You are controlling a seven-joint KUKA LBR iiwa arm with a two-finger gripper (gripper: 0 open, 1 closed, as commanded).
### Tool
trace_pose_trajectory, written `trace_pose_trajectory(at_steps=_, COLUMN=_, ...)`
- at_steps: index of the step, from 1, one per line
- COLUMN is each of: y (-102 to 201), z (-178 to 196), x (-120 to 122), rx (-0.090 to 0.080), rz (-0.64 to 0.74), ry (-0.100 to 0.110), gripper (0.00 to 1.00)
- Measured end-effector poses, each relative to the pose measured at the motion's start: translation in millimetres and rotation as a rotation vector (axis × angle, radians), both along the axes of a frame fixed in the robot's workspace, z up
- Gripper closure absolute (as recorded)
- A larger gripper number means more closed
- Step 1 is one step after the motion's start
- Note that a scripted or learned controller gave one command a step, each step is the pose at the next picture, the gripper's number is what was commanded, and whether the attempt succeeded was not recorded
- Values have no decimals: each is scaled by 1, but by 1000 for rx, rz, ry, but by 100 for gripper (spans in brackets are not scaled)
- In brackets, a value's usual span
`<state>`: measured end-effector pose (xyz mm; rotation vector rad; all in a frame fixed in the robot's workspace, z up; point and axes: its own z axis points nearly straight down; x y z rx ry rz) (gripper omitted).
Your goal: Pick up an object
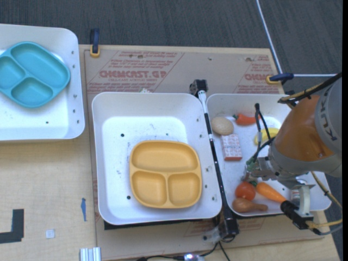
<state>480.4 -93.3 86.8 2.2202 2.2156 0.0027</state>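
Note:
My gripper [254,173] hangs low over the right bin [239,103], just above a red tomato [245,191] and an orange carrot [270,192]. A brown pear-shaped piece [250,205] lies at the bin's front wall. Further back rest a pink block [232,147], a beige potato [222,125], a small orange-red pepper [246,119] and a yellow item [267,136] partly hidden by the arm. I see nothing clearly held in the gripper.
The left bin [109,118] holds a yellow divided plate [165,174]. A blue divided plate [31,73] sits on a white tray [60,124] at the far left. The arm's orange band [304,137] covers the right bin's right side.

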Motion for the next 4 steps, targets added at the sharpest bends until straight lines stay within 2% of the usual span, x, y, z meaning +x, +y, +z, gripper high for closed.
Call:
trace_pose_trajectory(at_steps=1, y=-1, z=0, x=0, rx=1, rz=1, ry=0, gripper=100)
trace_pose_trajectory(at_steps=2, y=77, z=98, x=0, rx=3, rz=3, ry=3, gripper=100)
trace_pose_trajectory(at_steps=4, y=77, z=118, x=3, rx=2, rz=6, ry=-5, gripper=100)
